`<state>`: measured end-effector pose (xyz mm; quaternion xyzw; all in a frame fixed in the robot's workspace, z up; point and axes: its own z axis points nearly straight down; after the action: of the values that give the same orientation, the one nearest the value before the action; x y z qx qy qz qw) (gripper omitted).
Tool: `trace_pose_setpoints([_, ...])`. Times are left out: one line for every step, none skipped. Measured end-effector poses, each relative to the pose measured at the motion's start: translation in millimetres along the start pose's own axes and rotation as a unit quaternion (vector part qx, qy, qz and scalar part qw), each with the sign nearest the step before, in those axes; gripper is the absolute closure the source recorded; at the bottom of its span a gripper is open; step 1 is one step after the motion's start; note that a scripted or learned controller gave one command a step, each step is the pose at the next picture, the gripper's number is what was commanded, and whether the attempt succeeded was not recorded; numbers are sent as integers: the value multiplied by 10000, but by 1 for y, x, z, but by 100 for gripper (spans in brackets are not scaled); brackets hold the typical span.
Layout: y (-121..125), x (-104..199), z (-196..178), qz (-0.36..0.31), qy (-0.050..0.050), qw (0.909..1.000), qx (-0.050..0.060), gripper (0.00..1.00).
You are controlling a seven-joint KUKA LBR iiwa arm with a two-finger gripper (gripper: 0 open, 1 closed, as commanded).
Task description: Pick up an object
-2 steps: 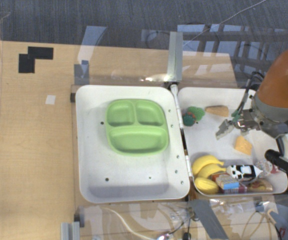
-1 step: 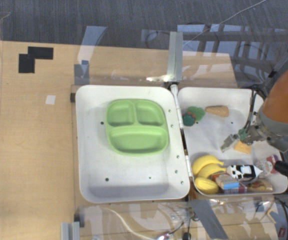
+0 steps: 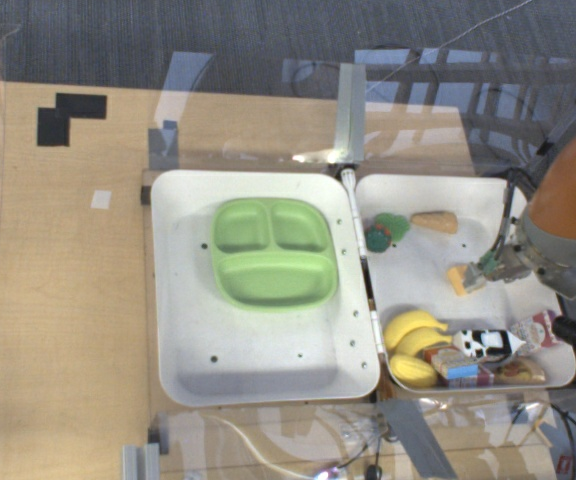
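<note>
While the arm [image 3: 573, 203] is reaching in from the 3 o'clock side, its gripper [image 3: 488, 266] is hanging low over the right bin [image 3: 423, 190], near that bin's middle and toward its 3 o'clock wall. Whether the gripper is wide or narrow cannot be told from here; a small yellow wedge-shaped piece [image 3: 456, 280] is lying just at its tip, at the gripper's 9 o'clock, and it is unclear whether the two are touching.

The other loose things are sitting around the same bin. A green toy with a dark red patch [image 3: 385, 232] is resting at the bin's 10 o'clock, close to the divider, and a tan bread-like piece [image 3: 435, 222] is lying just beside it toward 12 o'clock. At the bin's 6 o'clock corner a bunch of yellow bananas [image 3: 415, 343] is lying against a clutter of small items: a black-and-white cow figure [image 3: 486, 344], a blue and orange packet [image 3: 460, 371], and a brown piece [image 3: 520, 371].

The left bin [image 3: 183, 298] is holding a green divided plate [image 3: 272, 253], lying flat slightly toward 12 o'clock of centre. Both bins are sitting side by side on the wooden desk [image 3: 68, 268].
</note>
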<state>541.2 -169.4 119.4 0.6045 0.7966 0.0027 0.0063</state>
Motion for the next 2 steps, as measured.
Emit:
trace_pose_setpoints([22,50,28,-277,-10,9996,-18,100])
trace_pose_setpoints([-17,84,26,-178,-31,9998,-66,100])
